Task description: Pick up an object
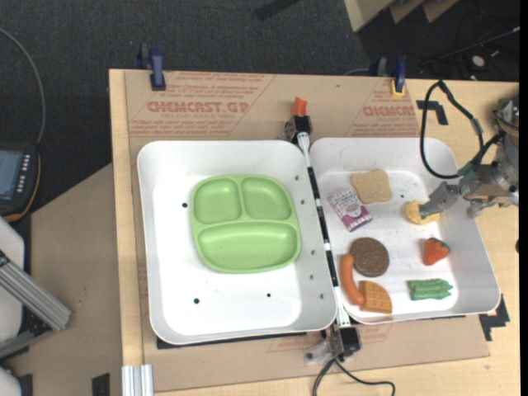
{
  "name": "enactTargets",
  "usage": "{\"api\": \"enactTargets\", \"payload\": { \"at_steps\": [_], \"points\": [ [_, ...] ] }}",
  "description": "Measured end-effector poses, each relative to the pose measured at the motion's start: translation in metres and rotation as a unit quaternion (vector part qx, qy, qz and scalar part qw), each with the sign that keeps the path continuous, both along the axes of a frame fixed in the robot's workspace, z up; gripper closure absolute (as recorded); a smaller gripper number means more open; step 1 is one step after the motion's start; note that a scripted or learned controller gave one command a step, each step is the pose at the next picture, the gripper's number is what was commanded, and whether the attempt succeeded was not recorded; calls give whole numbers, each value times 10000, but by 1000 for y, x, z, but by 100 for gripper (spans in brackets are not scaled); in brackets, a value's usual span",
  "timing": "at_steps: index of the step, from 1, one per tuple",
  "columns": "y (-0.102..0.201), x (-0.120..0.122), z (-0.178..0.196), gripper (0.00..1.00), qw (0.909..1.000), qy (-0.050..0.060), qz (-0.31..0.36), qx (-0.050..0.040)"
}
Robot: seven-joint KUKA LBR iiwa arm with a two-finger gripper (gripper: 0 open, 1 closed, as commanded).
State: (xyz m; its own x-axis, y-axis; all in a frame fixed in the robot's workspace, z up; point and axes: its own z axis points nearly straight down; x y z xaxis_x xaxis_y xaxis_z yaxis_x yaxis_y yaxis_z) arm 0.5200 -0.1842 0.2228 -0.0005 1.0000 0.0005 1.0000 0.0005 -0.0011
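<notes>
The right bin (pixel 462 304) holds several toy foods: a bread slice (pixel 371 186), a pink packet (pixel 349 207), a brown patty (pixel 369 256), a sausage (pixel 349 277), a waffle (pixel 376 297), a green pod (pixel 430 289), a red strawberry (pixel 436 252) and a yellow piece (pixel 417 214). My gripper (pixel 435 203) reaches in from the right, low over the bin's right half. Its tip sits right at the yellow piece, touching or nearly touching it. The gripper's grey body hides part of that piece.
The left bin (pixel 165 287) carries a green divided plate (pixel 245 223). A black cable (pixel 429 130) loops over the right bin's far corner. Clamps (pixel 155 66) hold the cardboard base at the back edge.
</notes>
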Motion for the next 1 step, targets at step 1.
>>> {"api": "enactTargets", "payload": {
  "at_steps": [1],
  "points": [
    [59,-41,-98,0,10000,56,14,30]
  ]
}}
